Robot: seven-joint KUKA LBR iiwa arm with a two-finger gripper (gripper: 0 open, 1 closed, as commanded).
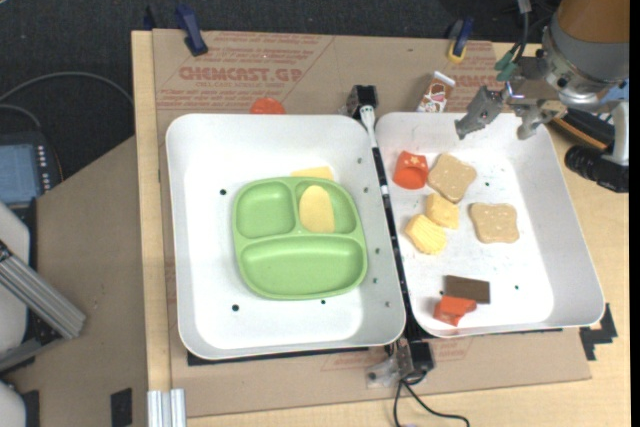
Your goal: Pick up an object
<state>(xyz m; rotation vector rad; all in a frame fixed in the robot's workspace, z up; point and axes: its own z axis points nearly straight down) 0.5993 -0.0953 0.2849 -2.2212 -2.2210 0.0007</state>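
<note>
Lowest, a brown block (466,289) lies crosswise; the jaws (503,115) hang open, holding nothing.

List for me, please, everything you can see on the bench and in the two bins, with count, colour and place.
white bins: 2, side by side on the bench
divided plate: 1, green, middle of the left bin
yellow pieces: 2, one in the plate's upper right compartment, one behind the plate
toy bread slices: 2, tan, right bin
yellow chunks: 2, right bin centre
red-orange cup: 1, right bin, upper left
brown block: 1, right bin, near edge
orange piece: 1, beside the brown block
small carton: 1, behind the right bin
blue clamps: 2, board's far edge
pincer: 1, grey, open, above the right bin's far edge
</note>
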